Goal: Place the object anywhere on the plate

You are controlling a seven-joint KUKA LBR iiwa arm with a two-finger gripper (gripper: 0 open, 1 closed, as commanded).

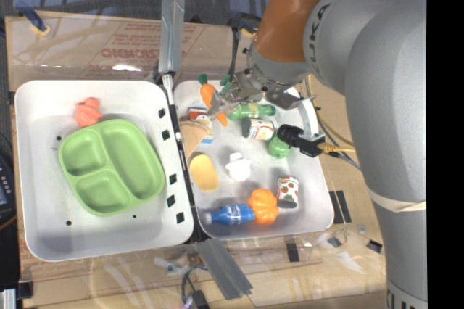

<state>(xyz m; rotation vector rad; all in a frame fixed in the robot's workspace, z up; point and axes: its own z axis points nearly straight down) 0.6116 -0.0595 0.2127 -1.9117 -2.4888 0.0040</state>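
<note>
Pink toy: upper left of the left bin, just beside the upper edge of the green tray.
Yellow oval piece: left side of the right bin.
White small piece: middle of the right bin.
Blue bottle: lying along the right bin's lower edge.
Orange pumpkin: touching the blue bottle's right end.
Strawberry-print can: just right of the pumpkin.
Cardboard: under both bins, upper left of the frame.
</note>
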